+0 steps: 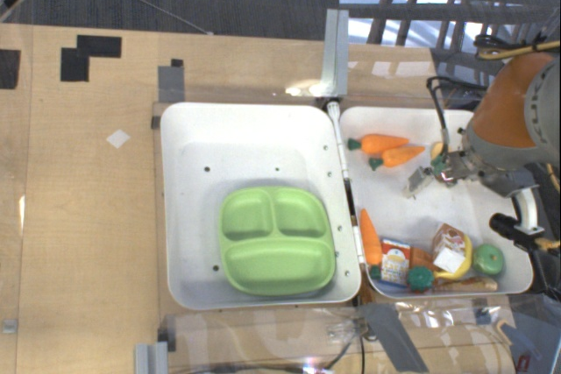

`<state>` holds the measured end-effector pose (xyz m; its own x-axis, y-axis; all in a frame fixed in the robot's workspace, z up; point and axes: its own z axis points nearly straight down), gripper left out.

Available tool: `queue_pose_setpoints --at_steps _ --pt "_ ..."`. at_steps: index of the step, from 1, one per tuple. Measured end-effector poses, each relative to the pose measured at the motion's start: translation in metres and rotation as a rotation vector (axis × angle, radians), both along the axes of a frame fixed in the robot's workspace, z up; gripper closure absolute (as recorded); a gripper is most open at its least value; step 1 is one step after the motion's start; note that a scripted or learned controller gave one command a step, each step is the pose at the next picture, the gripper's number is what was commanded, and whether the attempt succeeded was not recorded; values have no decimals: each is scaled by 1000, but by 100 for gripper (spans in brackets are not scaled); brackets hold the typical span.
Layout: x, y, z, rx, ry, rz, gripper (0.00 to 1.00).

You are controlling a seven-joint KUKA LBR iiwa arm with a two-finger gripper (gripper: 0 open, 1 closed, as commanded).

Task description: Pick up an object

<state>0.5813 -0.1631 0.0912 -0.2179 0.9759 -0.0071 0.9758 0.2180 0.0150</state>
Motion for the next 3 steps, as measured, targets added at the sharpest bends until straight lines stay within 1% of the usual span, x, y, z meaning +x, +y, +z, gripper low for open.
queue_pose_setpoints --at_steps 1,2,3 --pt "78 -8 14 2 13 -47 0" --pt "84 39 -3 -3 34 -77 0" --pt "90 75 29 1 9 141 0"
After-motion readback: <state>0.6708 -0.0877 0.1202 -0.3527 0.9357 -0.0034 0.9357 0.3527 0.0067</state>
